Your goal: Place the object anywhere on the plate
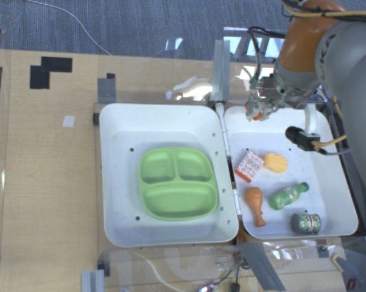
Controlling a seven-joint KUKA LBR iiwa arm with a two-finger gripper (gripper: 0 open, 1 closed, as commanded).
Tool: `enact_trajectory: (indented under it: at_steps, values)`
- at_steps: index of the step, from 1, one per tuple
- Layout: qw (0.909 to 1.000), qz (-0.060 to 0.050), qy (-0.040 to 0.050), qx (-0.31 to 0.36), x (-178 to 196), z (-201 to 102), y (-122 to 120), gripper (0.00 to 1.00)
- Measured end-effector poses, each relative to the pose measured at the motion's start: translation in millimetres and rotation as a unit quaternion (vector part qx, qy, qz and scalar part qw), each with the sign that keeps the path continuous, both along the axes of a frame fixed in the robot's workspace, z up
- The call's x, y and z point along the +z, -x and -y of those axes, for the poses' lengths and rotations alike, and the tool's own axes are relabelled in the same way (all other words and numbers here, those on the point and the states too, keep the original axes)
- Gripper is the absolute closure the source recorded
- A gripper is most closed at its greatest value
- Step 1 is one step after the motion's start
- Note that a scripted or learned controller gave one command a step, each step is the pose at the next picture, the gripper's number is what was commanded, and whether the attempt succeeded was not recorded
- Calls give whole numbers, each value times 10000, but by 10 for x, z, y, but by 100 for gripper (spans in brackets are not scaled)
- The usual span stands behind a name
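A green plate (176, 184) with three compartments lies in the left white bin (119, 139). The right bin (329, 181) holds a red-and-white packet (249, 165), a yellow shell-shaped toy (276, 162), a brown drumstick (255, 203), a green bottle (287, 196) and a green can (306, 223). My gripper (256, 111) hangs over the back left corner of the right bin, above and behind the packet. I see nothing held in it.
A grey divider (228, 166) runs between the two bins. The grey arm with its orange band (307, 26) fills the upper right. A black cable fitting (301, 137) hangs over the right bin's back. Wooden bench extends to the left.
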State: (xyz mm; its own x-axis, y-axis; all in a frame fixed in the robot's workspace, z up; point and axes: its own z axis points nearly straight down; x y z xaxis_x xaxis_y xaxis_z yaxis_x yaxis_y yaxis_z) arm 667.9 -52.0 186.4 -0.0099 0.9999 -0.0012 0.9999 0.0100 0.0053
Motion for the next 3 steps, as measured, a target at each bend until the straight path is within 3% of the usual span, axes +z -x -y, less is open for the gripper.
enact_trajectory:
  at_steps: [1, 2, 3]
  values:
    - [10000, -6, -10, -22, -9, -672, 454, 100]
    - [10000, -19, -14, -25, -71, -1654, 881, 100]
    - [10000, -17, -13, -34, -70, -1647, 880, 0]
